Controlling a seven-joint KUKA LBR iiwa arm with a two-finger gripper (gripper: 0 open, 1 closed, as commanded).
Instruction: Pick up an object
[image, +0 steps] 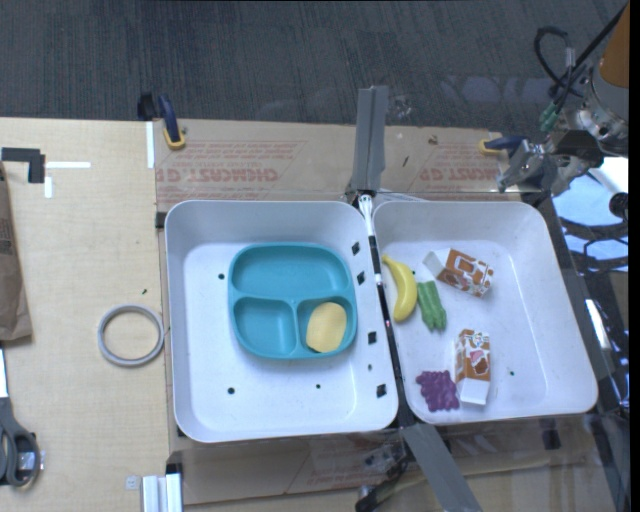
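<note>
Nothing is picked up yet, as far as the view shows: every object lies in a bin, and the whole task is left to do.

Nearest in the right bin (560, 300) are the purple grapes (437, 389) and, just right of them and touching, a small orange and white carton (473, 366). Its print is too small to read. A little farther lie the green pepper (432, 305) and the banana (402, 289), side by side near the bin's left wall. Farther and to the right is a second carton (465, 272), orange and white too, with no letters I can read.

In the left bin (200, 300) sits a teal tray (280, 300) with three compartments. A yellow lemon (326, 327) rests in its near right compartment.

On the surface (80, 260) left of the bins lies a tape ring (131, 334), well apart from them.

Beyond the bins a cardboard sheet (250, 170) carries red printing. It appears upside down and mirrored, and I cannot read it with certainty.

At the far right corner the gripper (535, 165) hangs outside the right bin, beyond its far rim, well apart from all objects. I see nothing in it, but whether the fingers are open or closed I cannot tell, because the parts there are small and mixed with cables. I judge that the arm must first come over a bin and go down on one object.
</note>
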